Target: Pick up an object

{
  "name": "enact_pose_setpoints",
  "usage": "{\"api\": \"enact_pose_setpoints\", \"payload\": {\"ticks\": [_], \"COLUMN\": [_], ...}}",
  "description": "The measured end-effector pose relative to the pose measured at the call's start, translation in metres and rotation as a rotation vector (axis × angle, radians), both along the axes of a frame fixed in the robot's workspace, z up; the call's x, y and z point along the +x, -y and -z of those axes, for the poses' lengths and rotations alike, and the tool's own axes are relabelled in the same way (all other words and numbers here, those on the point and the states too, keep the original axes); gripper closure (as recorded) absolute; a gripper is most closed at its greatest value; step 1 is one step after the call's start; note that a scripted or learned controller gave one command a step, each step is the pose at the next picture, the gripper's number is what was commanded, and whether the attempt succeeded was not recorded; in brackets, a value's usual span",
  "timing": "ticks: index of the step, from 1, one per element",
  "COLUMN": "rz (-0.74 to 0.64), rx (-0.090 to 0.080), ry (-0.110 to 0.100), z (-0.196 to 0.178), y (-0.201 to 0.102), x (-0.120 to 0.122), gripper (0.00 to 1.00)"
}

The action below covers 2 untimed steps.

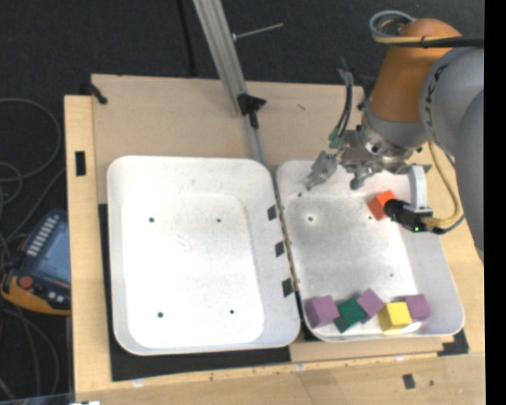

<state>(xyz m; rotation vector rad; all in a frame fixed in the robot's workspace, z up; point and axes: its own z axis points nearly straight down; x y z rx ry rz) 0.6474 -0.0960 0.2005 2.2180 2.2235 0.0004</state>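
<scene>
purple block (322, 310): at 7 o'clock in the right bin, tilted; touching green block
green block (351, 314): just right of it
second purple block (370, 301): between green and yellow
yellow block (395, 315): at 5 o'clock
third purple block (417, 305): beside yellow
orange block (380, 204): at 2 o'clock, apart

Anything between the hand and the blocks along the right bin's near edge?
Nothing visible. The hand sits over the right bin's far end; the purple, green and yellow blocks lie clustered at the near edge, with bare bin floor between.
</scene>
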Motion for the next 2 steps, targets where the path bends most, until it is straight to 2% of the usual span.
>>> {"api": "enact_pose_setpoints", "payload": {"ticks": [1, 2], "rz": [0.005, 0.009], "rx": [-0.002, -0.005], "ry": [-0.004, 0.0], "z": [0.107, 0.102], "y": [0.051, 0.114], "x": [-0.022, -0.074], "gripper": [0.0, 0.0]}}
